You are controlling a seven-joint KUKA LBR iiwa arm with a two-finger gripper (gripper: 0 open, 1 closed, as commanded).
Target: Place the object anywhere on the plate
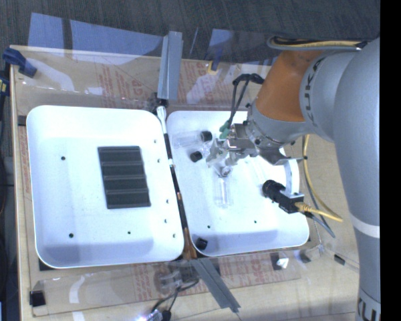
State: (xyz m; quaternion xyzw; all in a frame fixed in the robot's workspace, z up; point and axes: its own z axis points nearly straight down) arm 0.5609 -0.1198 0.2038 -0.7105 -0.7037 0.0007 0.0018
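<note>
Gripper: my gripper (222, 158) hangs over the upper middle of the right bin (254, 236), right of frame centre; I cannot tell its state.
Object: a small clear object (222, 191) lies on the bin floor just below my gripper; contact unclear.
Plate: the dark ribbed plate (123, 176) sits mid left bin (47, 243), well apart from the object.
Arm: my arm (334, 92) comes in from the upper right, orange band (284, 85) above the wrist.
Writing: grey letters on the arm, too skewed to read.
</note>
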